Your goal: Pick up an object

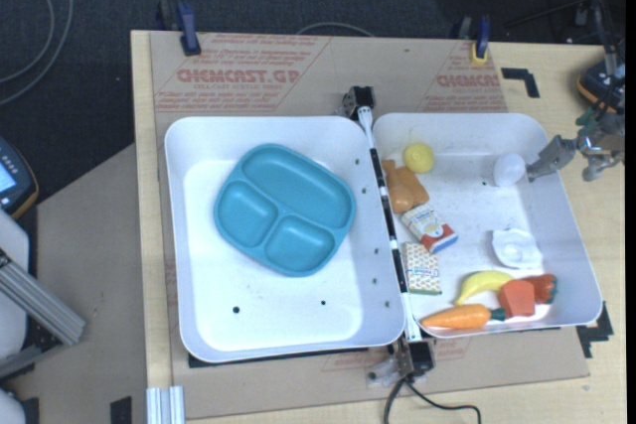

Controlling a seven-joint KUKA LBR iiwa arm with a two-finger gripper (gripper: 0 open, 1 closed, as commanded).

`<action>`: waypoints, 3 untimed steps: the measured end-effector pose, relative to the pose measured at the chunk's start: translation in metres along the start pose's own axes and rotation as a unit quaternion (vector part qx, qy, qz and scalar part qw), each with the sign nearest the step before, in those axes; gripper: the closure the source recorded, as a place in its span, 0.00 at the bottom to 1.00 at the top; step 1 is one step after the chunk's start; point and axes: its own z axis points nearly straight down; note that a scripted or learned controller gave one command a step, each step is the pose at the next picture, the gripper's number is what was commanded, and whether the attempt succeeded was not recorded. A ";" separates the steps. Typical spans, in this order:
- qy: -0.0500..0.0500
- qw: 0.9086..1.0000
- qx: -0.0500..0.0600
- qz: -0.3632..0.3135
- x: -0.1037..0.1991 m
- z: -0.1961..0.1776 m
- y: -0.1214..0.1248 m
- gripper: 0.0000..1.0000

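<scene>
The right bin holds the loose objects. A yellow lemon lies at its back left, with a brown bottle-shaped item just in front of it. Below these are a small white and red carton and a patterned packet. Along the front edge lie a carrot, a banana and a red pepper. Two white items sit at the right, a round one and a cup-like one. My gripper hangs over the bin's right rim, beside the round white item, with nothing seen in it.
The left bin holds a blue divided plate. Blue clamps stand at the bench's back edge. A black hinge strip runs between the bins.
</scene>
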 end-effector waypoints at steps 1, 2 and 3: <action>0.003 1.000 0.004 -0.002 0.052 0.082 -0.012 0.00; 0.003 1.000 0.002 -0.003 0.121 0.094 -0.031 0.00; 0.001 1.000 0.002 -0.001 0.129 0.155 -0.016 0.00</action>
